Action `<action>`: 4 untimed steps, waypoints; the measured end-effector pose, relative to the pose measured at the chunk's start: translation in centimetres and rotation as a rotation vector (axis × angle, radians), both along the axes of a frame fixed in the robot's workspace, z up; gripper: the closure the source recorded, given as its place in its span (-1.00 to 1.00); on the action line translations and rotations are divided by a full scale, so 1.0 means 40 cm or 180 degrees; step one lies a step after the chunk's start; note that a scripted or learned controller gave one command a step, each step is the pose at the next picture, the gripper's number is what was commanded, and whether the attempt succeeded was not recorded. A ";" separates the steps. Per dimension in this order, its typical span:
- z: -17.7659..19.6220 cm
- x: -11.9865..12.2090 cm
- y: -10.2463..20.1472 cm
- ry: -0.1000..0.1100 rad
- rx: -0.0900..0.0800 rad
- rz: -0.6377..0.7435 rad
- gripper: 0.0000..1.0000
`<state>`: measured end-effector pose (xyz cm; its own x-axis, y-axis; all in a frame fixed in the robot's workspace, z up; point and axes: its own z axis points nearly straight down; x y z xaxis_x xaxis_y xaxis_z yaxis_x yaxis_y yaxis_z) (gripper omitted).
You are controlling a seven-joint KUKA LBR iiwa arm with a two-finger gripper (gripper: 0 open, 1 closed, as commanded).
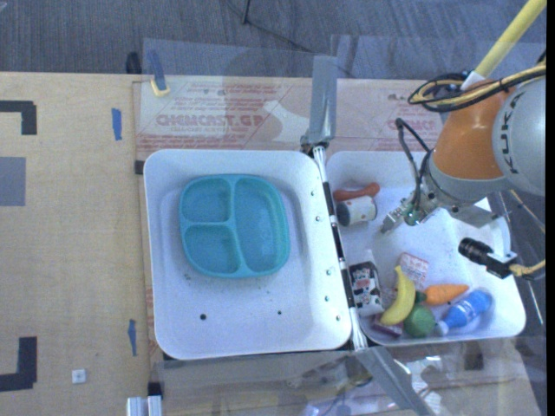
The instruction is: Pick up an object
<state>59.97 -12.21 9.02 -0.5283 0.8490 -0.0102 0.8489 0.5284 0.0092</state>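
Orange carrot (446, 293), banana (400, 296), blue bottle (464, 311) below the tool (401, 217), grip state unreadable.

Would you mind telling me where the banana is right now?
The banana lies in the right bin, near its front edge, in the camera view. It sits beside the green object, with the carrot just to its right.

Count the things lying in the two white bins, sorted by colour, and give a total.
Teal: 1, divided plate
Yellow: 1, banana
Orange: 1, carrot
Green: 1, round fruit
Blue: 1, bottle
Other colours: 3
Total: 8
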 end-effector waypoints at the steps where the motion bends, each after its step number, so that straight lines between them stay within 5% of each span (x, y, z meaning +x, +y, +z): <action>1: 0.309 0.135 -0.030 0.0026 0.0010 -0.0371 1.00; 2: 0.308 0.135 -0.028 0.0028 0.0011 -0.0368 -1.00; 3: 0.257 0.066 -0.054 0.0036 0.0012 -0.0193 -1.00; 4: 0.263 0.013 -0.255 0.0025 0.0002 0.0281 -1.00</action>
